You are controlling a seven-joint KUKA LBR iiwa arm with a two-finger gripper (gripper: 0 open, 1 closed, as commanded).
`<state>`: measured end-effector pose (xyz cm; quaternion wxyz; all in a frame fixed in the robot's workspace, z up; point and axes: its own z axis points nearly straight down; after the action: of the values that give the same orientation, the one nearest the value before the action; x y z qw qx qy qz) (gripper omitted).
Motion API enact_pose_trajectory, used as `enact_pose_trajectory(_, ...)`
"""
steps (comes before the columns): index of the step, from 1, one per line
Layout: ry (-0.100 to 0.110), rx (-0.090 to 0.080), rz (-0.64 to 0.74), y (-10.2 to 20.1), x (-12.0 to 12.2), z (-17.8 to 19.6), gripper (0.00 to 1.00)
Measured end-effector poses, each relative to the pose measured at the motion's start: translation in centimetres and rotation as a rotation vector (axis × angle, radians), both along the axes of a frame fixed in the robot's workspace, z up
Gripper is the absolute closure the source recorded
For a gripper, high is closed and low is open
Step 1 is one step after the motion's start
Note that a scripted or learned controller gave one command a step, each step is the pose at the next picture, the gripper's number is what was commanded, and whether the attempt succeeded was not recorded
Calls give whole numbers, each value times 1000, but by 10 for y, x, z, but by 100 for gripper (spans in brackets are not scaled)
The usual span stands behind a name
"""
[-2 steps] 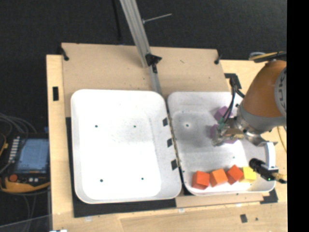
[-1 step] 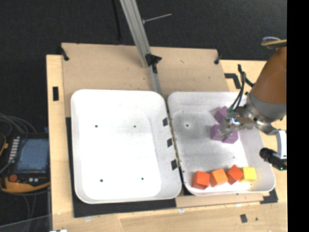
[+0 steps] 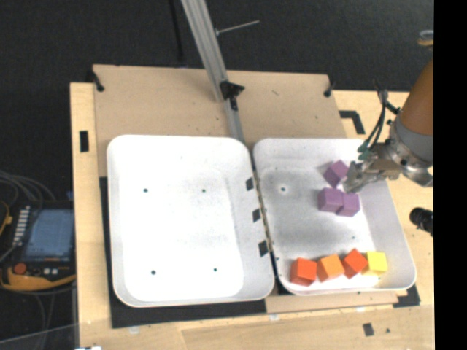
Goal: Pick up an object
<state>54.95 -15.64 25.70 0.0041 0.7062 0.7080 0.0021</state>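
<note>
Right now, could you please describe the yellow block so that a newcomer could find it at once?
Look at the right bin, the one the arm reaches over. Along its near edge runs a row of four small blocks. The yellow block is at the row's right end, next to a red block, and it is the row's lone yellow one.

The arm (image 3: 419,115) comes in from the right edge, its orange band showing high at that edge and the grey wrist below it, slanting down and to the left. Thin cables run along the wrist's upper left side. The claw (image 3: 355,179) hangs at the end of the wrist, pointing down and left over the right bin (image 3: 292,159), near that bin's upper right part and close to its right wall. Its tip is small and blurred, so the state of its jaws cannot be made out.
</note>
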Motion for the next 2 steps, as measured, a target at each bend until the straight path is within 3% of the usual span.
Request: enact_pose_trajectory(2,8,4,5,115,14,-10,100)
